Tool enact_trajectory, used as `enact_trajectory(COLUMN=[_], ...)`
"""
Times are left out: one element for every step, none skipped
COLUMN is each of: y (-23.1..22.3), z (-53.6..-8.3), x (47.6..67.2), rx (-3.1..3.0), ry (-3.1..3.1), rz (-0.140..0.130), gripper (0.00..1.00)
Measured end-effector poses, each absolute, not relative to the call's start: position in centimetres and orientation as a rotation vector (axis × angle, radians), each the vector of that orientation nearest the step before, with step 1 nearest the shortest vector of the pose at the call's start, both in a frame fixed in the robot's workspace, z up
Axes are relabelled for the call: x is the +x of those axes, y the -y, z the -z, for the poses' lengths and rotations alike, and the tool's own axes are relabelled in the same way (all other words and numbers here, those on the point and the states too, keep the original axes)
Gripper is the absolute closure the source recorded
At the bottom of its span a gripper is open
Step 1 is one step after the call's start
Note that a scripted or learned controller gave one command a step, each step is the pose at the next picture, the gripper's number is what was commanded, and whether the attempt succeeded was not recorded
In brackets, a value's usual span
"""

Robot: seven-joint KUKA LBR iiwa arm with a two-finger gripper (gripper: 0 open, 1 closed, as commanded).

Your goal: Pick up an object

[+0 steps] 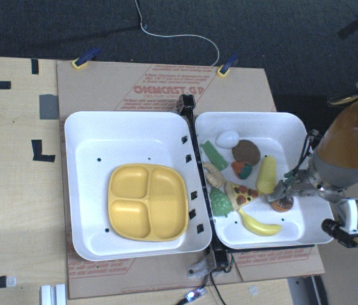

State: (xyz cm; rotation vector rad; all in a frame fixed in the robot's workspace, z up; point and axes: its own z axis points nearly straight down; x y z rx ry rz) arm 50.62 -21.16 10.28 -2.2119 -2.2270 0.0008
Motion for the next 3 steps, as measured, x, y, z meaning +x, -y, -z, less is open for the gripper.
enact_trajectory(y=[21.1, 20.2, 20.2], z=[-14.3, -20.0, -22.3], x=[50.3, 50.6, 50.6], rx=[-2.218, -2.218, -2.217], ry=[2.221, 2.224, 2.222], rz=[-0.002, 0.000, -0.002], gripper=[1.00, 1.00, 1.00])
